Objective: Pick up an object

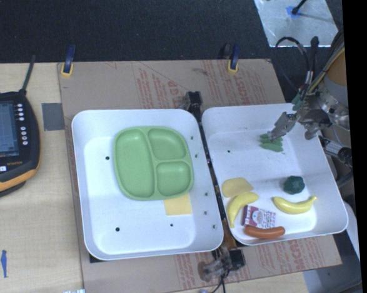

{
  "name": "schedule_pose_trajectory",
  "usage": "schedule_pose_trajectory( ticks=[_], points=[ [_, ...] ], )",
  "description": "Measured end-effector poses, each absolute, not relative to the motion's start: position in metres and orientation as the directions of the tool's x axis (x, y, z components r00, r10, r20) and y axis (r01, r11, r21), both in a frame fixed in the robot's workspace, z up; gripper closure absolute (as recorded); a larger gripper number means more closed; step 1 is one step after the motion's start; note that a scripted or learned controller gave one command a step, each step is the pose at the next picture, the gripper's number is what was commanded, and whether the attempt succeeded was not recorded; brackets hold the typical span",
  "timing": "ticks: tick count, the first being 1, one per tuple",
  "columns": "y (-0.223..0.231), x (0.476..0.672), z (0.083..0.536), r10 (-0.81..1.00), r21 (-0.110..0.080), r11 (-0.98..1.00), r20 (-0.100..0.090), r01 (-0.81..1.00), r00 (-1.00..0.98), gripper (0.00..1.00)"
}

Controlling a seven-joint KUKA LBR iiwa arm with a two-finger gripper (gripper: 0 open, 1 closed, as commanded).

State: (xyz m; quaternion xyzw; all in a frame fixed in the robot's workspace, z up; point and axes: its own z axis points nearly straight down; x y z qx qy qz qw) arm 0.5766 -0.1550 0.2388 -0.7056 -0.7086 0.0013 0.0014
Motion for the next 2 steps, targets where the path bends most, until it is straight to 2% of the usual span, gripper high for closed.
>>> schedule_pose_trajectory(
  ticks=[1, 2],
  points=[
    [-0.213, 0.557, 0.156, 1.0, -0.006, 0.005, -0.001, 1.0, -0.005, 0.0],
    [-0.212, 0.524, 0.115, 1.0, -0.005, 0.006, 0.0, 1.0, -0.006, 0.0]
  ],
)
